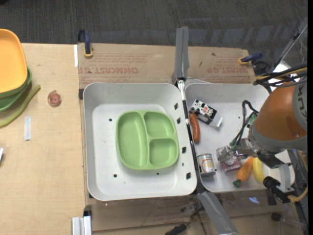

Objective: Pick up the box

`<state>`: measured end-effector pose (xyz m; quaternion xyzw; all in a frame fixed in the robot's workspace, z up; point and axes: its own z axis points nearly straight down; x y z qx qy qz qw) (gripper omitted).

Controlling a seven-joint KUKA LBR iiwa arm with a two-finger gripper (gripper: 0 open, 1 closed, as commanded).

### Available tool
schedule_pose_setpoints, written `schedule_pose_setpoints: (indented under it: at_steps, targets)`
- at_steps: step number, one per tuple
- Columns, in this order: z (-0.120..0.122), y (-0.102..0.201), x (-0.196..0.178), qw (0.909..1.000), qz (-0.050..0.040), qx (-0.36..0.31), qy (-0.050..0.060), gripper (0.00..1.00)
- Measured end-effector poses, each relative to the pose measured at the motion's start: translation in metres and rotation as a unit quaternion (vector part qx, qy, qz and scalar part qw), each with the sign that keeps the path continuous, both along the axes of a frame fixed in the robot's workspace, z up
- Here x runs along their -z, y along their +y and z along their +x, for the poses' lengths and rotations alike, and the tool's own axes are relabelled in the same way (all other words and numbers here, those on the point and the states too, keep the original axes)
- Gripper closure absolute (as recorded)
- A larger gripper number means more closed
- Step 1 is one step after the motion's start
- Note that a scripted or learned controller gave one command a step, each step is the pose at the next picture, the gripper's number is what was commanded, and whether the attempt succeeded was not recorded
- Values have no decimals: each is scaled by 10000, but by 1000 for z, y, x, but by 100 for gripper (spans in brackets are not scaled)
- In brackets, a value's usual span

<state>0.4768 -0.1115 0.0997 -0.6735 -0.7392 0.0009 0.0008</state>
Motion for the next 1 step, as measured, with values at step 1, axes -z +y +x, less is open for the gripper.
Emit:
schedule_pose_setpoints:
  at_steps: [1]
  targets:
    - [52, 55, -91, 9987, -7, 509, 4, 100]
